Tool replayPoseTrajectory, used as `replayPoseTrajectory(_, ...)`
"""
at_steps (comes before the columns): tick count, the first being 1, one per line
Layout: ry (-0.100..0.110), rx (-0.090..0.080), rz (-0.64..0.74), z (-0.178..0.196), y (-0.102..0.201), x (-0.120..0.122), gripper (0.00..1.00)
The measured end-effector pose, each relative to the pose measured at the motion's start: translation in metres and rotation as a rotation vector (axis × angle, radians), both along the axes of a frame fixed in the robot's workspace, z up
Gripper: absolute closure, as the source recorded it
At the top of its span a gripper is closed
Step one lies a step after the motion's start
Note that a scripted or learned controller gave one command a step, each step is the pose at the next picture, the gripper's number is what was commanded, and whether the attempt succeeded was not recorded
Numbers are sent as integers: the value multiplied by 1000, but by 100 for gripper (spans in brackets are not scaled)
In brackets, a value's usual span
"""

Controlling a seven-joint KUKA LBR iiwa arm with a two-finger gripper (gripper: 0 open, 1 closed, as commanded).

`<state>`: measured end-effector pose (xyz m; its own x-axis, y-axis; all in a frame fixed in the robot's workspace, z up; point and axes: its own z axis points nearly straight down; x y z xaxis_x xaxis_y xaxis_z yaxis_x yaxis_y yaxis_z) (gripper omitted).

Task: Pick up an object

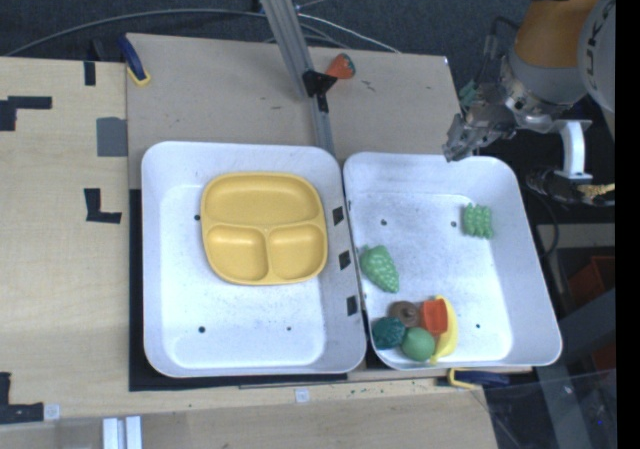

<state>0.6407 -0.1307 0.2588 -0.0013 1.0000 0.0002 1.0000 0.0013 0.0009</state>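
1. The task names no single object. The right bin (500,237) holds several: a light green knobbly piece (478,221) lies alone near its right wall, a darker green leafy piece (380,269) lies near its left wall, and a cluster sits at the near edge.
2. That cluster packs a brown ring (405,312), an orange-red piece (434,316), a yellow curved piece (447,334), a dark green lump (389,333) and a green ball (419,345) touching one another against the near rim.
3. The middle and far part of the right bin's floor lies open around the two single pieces.
4. The gripper (462,142) hangs over the far rim of the right bin, well apart from every object and holding nothing; whether its claw is wide or narrow cannot be told.
5. The left bin (160,267) holds a yellow divided tray (265,227), set toward its far side.
6. A grey pole (285,22) slants across the bench beyond the bins, with an orange-tipped clamp (335,70) on it.
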Motion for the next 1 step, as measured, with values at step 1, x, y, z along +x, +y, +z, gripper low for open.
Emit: replayPoseTrajectory(1,4,1,5,-12,56,-6,100)
